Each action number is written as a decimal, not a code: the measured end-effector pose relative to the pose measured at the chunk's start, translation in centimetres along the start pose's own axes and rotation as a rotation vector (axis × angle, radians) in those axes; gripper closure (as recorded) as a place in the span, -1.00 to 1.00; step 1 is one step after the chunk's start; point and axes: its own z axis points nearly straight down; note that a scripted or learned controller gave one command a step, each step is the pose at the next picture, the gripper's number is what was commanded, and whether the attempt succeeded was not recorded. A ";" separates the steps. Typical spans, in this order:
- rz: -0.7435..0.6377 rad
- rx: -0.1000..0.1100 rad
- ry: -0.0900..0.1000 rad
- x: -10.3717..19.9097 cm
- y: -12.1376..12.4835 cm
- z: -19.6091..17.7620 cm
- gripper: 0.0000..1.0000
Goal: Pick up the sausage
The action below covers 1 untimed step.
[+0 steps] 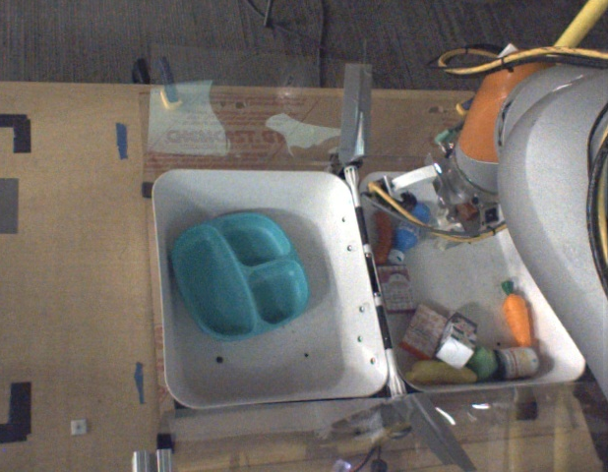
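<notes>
Over the right side of the desk (68,264) the grey arm (565,185) reaches down into the right bin (555,367), near its far edge. Its end effector (459,205) hangs above the far left part of that bin; whether it is wide or narrow, I cannot tell. Inside the left bin (186,362) lies a teal divided plate (240,273). What looks like the sausage (384,237), a reddish-brown stick, lies along the right bin's left wall near the far corner. A toy carrot (517,318) rests by the right wall.
</notes>
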 end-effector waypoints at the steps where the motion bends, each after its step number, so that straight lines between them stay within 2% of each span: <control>1: -0.005 0.002 -0.006 0.0 -0.1 -0.6 1.00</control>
